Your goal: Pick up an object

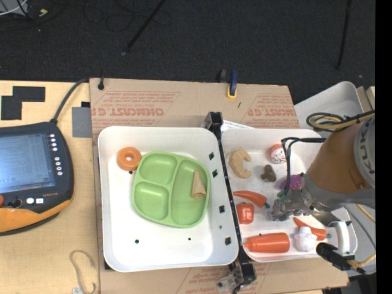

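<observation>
My gripper (280, 212) reaches down into the right bin (257, 136), between a red pepper (245, 212) on its left and a white-and-orange toy (304, 237) on its right. Just above it lie a red chilli (251, 196) and a purple toy (294, 181). A long orange carrot-like piece (267, 243) lies at the bin's front. Further back in that bin are a beige croissant-shaped piece (240, 163), a small brown lump (268, 174) and a white-and-red ball (277, 154). The arm's orange band (337, 164) hides part of the bin's right side.
The left bin (116, 225) holds a green divided plate (168, 188) with a tan cone (198, 183) on it, and an orange ring (128, 158) beside the plate. A black divider (223, 188) separates the bins. A teach pendant (33, 173) lies at the far left.
</observation>
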Tool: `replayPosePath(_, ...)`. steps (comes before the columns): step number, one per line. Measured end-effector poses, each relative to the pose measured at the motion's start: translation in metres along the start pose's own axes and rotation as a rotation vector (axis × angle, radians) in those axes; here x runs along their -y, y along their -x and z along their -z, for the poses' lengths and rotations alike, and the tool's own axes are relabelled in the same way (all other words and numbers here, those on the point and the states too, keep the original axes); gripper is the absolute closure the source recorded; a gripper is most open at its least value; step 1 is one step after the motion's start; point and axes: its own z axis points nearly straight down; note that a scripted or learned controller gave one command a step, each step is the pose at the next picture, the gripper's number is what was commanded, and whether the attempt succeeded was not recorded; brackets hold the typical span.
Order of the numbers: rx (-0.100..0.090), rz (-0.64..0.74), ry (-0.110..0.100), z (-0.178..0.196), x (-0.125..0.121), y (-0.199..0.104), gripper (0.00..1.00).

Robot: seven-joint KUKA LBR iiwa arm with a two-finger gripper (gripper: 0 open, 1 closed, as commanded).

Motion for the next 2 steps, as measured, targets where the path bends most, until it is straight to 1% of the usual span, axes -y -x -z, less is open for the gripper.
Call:
replayPosePath(1,0.002,0.009,0.005,0.062,0.002,-0.003,1.0)
replayPosePath(2,0.002,0.009,0.006,0.118,0.011,-0.003,1.0)
